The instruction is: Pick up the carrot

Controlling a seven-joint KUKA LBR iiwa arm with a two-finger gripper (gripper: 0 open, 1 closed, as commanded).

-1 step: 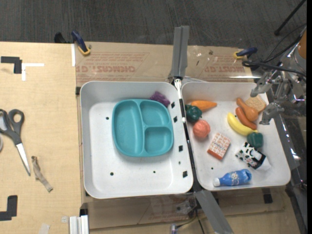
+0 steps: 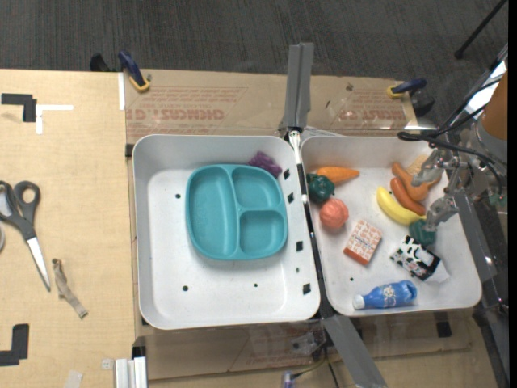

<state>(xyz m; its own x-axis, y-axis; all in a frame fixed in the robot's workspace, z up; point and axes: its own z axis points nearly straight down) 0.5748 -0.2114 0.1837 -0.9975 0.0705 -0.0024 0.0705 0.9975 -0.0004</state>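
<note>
Two orange items in right bin (image 2: 464, 297): carrot (image 2: 338, 173) at back-left by green veg (image 2: 320, 187); gripper (image 2: 436, 192) far right over hot dogs (image 2: 406, 188), jaw state can't tell. Risk: wrong-item grab.

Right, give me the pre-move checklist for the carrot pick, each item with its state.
1. Carrot in view, near the back wall of the right bin: ok.
2. Carrot free of the gripper: ok; the gripper sits over the bin's right side, well away from it.
3. Space around the carrot: not ok; a dark green toy touches its left end.
4. Path across to it: cannot tell; the banana and orange sausage-shaped toys lie between.
5. Jaws ready to close: cannot tell.
6. Teal tray in the left bin out of the way: ok.
</note>
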